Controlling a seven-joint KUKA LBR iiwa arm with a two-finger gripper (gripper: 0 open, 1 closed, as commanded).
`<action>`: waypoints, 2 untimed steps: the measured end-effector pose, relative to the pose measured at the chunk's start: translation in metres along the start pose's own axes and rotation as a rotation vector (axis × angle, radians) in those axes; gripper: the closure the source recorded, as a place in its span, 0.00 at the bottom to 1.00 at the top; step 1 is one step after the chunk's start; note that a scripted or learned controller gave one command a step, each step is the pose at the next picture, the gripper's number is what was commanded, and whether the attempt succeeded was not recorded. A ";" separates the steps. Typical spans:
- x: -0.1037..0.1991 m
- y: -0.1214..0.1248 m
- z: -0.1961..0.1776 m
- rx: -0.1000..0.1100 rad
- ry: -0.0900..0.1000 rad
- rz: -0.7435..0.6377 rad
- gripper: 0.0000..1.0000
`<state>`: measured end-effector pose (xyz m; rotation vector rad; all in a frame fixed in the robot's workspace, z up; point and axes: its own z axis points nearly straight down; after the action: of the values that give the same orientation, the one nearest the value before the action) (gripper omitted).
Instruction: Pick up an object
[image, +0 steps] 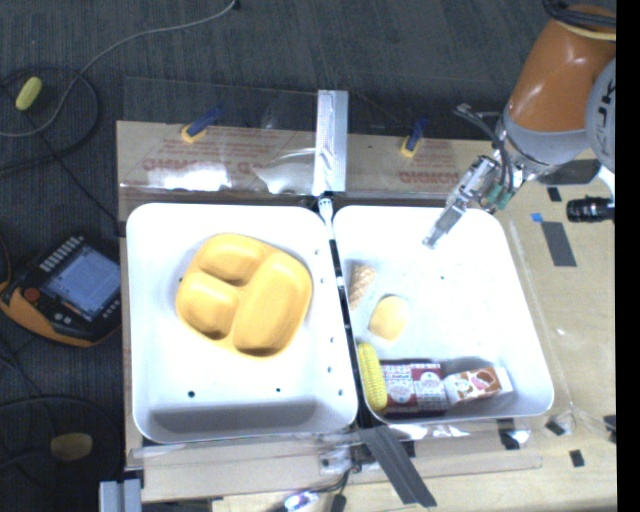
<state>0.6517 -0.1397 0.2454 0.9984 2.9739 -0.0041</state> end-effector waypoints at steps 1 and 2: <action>-0.002 0.012 0.066 -0.002 0.002 -0.341 0.00; 0.027 -0.020 0.089 -0.001 0.003 -0.409 0.00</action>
<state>0.6185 -0.1391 0.1563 0.3733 3.1174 -0.0026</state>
